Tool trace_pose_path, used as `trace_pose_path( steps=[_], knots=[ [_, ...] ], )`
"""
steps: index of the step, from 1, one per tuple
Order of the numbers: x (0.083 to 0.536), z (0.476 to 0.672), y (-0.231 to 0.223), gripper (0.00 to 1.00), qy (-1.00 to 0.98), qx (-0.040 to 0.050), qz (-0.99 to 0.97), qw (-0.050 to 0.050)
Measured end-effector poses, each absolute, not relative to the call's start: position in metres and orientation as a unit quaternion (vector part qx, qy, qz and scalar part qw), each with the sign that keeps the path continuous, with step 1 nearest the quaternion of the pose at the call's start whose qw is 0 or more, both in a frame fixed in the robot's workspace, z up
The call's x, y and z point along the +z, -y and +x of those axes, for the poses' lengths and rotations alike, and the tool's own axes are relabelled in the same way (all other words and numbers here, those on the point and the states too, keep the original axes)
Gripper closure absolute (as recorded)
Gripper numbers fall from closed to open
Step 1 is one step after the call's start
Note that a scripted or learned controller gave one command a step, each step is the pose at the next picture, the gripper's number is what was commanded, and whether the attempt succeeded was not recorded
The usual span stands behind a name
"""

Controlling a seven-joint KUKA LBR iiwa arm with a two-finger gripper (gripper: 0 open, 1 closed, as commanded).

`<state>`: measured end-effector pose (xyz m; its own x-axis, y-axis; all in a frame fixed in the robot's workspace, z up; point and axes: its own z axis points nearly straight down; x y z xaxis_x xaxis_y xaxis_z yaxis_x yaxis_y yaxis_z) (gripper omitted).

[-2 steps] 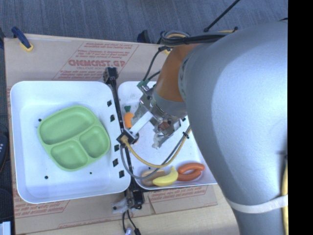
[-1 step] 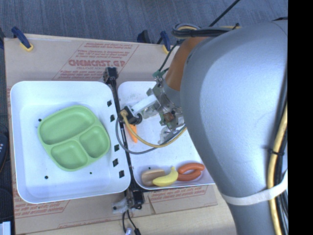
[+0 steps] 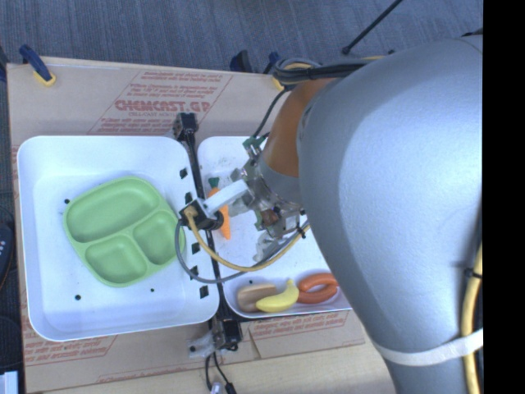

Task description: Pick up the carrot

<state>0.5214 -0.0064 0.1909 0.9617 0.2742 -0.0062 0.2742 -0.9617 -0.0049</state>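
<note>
Because the carrot (image 3: pixel 222 217) lies close against the left wall of the right bin (image 3: pixel 215 149), beside the divider where the two bins meet, you have little room there, and this is the main risk I judge from here. The hand (image 3: pixel 215 209) is low over that spot, and the orange of the carrot shows at its tip, but I cannot tell if the hand is wide, narrow, or closed on anything; the wrist and cables cover too much. If one side comes down on the bin wall and not inside it, the hand may stop on the rim or push the bin. If it closes too high on the carrot, the smooth tapered body can slip out.

A yellow cable (image 3: pixel 246 263) and a black one hang in loops from the wrist and cross the divider. They could catch on the small black clips along the bin edge when you lift.

As for materials, both bins look like thin, glossy white plastic with rounded corners. The left bin (image 3: pixel 33 220) holds a green plate (image 3: pixel 115 228), matte, with three soft compartments. At the lower end of the right bin lie a yellow banana (image 3: pixel 277 299), a hot dog (image 3: pixel 254 291) in a tan bun, and an orange curved piece (image 3: pixel 317 286). All look like smooth toy food, hard and light. The bins rest on brown cardboard (image 3: pixel 123 89) with red print, which covers the table.
</note>
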Motion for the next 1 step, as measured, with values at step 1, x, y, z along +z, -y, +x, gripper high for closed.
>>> trace_pose_path(
  steps=[1],
  knots=[
    [0.1909, 0.5214, 0.0065, 0.00, 0.138, 0.0033, -0.990, 0.002]
  ],
)
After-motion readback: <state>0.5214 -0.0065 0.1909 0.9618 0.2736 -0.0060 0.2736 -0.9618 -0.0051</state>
